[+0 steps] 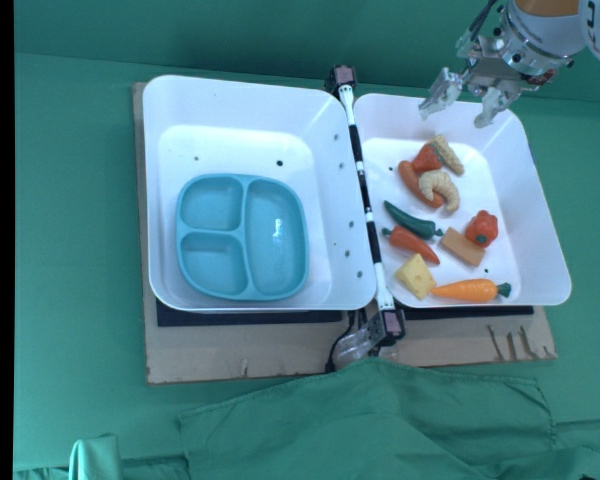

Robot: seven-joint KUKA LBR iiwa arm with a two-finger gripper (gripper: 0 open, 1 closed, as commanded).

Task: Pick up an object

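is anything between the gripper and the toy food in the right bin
Nothing visible. The gripper, fingers spread, hangs above the far rim of the right bin. The nearest pieces, the corn and the shrimp, lie uncovered just below it in the view, with bare bin floor between.

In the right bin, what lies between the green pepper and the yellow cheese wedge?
In the camera view, a small carrot lies between the green pepper and the yellow cheese wedge, slanting across the gap.
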